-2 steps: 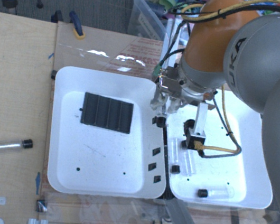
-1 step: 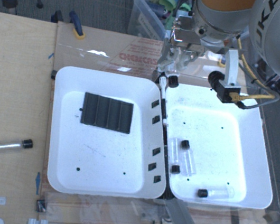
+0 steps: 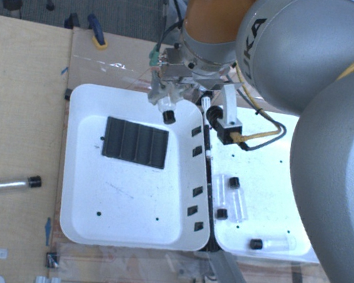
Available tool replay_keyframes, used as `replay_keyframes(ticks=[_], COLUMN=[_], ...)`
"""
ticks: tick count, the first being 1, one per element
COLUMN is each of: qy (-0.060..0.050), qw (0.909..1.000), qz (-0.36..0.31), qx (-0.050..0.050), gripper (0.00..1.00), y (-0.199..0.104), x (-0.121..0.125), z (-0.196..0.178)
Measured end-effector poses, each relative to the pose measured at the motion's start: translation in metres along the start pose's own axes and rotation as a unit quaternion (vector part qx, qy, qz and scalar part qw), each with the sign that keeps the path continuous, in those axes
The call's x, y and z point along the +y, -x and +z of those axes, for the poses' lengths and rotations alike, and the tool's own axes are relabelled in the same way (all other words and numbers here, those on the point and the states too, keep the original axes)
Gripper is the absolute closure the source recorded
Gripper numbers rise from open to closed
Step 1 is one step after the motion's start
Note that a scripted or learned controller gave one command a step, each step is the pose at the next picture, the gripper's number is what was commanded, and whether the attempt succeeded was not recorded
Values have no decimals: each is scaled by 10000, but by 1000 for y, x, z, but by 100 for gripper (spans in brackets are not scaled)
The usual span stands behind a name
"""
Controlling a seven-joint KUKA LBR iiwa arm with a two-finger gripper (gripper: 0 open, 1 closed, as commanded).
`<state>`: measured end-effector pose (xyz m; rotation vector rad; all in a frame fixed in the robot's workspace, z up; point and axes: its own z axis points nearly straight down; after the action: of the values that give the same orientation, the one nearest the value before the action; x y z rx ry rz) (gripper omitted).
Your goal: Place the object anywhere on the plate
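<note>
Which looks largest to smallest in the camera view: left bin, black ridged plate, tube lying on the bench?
1. Left bin
2. Black ridged plate
3. Tube on the bench

All three lie at roughly bench level, so the order is reliable.

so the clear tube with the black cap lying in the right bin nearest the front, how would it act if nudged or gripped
The clear tube looks round and lies on its side on the flat floor of the right bin, so a nudge would probably roll it. Its smooth transparent wall may be slippery to grip. It seems thin and small, so likely light and perhaps breakable.
</note>
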<state>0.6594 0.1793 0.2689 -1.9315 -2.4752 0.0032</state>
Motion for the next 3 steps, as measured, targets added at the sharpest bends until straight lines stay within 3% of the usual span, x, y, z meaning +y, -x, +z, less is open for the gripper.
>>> replay_keyframes(ticks=[1, 2, 3], qy=[38, 0, 7], qw=[9936, 9887, 9856], qz=[-1127, -1502, -1689], qx=[-7, -3, -2], gripper=[100, 100, 100], y=[-36, -37, -48], x=[16, 9, -44], z=[-50, -17, 8])
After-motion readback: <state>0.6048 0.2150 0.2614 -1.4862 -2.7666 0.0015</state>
